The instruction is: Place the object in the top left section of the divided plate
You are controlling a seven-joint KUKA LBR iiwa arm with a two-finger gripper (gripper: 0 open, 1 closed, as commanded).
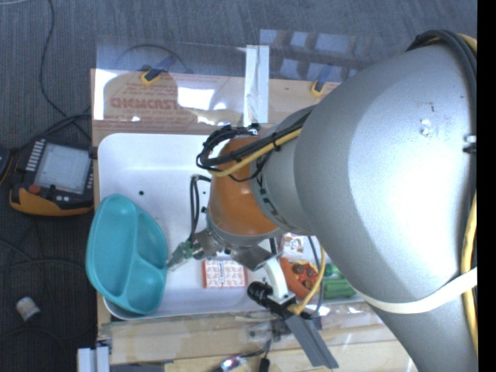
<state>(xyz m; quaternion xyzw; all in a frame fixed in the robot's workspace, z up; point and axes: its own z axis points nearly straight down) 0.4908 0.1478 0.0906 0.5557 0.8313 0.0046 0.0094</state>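
Teal plastic divided plate [124,254] sits tilted at the white bin's [147,157] left edge. Gripper [186,252] is just right of its rim, w/ something small and greenish at the tip; can't tell if gripped. Red-white carton [222,273] lies beside, prob. spare.

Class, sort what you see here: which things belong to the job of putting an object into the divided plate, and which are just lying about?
Belongs to the job:
- teal divided plate
- gripper
- small green object at the gripper's tip

Just lying about:
- red-and-white carton
- green item
- handheld controller on the floor
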